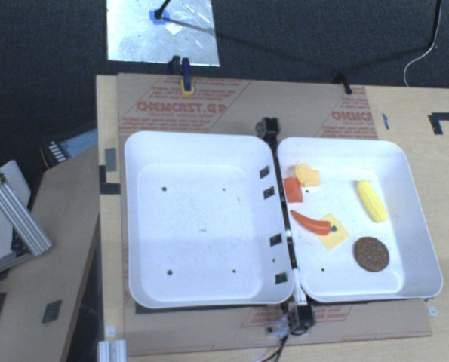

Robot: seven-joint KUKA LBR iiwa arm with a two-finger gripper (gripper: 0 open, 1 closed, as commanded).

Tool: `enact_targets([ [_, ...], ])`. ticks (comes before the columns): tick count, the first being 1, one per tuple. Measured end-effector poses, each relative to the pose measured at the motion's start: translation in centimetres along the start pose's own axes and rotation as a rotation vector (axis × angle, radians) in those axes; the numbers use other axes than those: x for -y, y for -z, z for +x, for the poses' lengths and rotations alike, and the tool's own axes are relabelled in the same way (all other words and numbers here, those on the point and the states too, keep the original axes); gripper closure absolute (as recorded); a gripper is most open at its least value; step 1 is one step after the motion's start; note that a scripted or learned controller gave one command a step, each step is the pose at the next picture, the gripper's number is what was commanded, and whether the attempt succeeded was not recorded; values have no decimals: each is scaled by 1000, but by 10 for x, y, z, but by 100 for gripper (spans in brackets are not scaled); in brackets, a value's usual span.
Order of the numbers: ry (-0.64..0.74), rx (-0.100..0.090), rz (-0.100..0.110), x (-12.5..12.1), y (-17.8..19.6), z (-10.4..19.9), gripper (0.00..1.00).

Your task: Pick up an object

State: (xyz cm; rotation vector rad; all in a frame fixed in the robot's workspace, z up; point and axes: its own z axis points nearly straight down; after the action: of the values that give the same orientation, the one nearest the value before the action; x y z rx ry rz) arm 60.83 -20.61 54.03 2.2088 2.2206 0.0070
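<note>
Brown table (209,100) carries two white bins; the right bin (413,202) holds a corn cob (371,200), a chili pepper (312,221), cheese slices and a brown cookie (371,254). I cannot tell the hand's state. Best choice: the corn, lying apart from the rest, gripped across its narrow width.

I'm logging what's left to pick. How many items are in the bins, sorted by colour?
Yellow: 3, the corn cob, the cheese slice and a small yellow chunk
Red or orange: 2, the chilli pepper and a small red block
Brown: 1, the round cookie
Total: 6, all in the right bin
</note>
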Motion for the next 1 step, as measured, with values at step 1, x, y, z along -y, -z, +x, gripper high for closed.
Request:
enact_targets([
  [1,5,1,1,-1,7,0,100],
])
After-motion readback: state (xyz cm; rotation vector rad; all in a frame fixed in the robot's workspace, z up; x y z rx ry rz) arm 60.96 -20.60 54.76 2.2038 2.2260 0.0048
